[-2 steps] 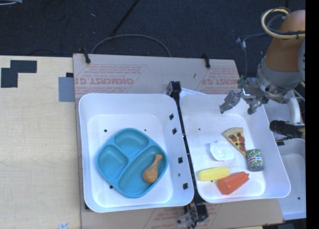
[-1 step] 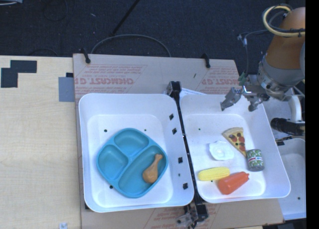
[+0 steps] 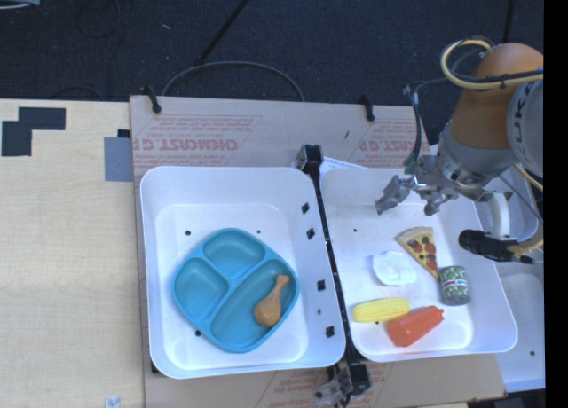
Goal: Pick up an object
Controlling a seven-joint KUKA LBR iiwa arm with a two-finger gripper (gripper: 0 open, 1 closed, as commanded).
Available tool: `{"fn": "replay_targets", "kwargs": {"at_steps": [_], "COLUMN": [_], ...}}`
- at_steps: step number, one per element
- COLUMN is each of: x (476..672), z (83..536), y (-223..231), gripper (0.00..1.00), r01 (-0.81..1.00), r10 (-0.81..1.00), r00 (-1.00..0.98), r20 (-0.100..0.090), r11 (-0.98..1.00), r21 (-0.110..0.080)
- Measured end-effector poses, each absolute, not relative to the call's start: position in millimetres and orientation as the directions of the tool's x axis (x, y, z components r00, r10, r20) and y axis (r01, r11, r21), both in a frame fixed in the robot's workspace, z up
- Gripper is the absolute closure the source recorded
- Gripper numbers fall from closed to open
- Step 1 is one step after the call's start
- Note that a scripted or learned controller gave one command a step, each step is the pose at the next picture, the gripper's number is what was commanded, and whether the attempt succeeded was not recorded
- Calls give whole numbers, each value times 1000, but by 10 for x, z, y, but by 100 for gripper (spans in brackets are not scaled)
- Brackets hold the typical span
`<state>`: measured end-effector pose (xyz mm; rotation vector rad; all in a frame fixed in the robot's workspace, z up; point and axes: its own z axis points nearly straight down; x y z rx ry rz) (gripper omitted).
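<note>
Right bin (image 3: pixel 497 344): pizza slice (image 3: pixel 419 247), can (image 3: pixel 453 285)

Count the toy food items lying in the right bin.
5, all in its near half: pizza slice, white fried egg left of it, green can, corn cob and orange carrot at the front. None looks hidden.

A robot test lab rather than a home: two white bins (image 3: pixel 226 186) sit on cardboard (image 3: pixel 257 136) on a plywood bench (image 3: pixel 62 255), with loose cables (image 3: pixel 226 69) over dark carpet (image 3: pixel 266 25).
</note>
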<state>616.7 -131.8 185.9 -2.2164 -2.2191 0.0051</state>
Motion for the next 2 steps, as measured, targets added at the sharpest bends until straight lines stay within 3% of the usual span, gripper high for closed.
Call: {"fn": "replay_targets", "kwargs": {"at_steps": [2], "x": [6161], "z": [894], "y": [-1248], "gripper": [0], "r01": [1000], "r10": [1000], "r00": [-1], "r20": [1], "r11": [1], "r21": [-4]}}
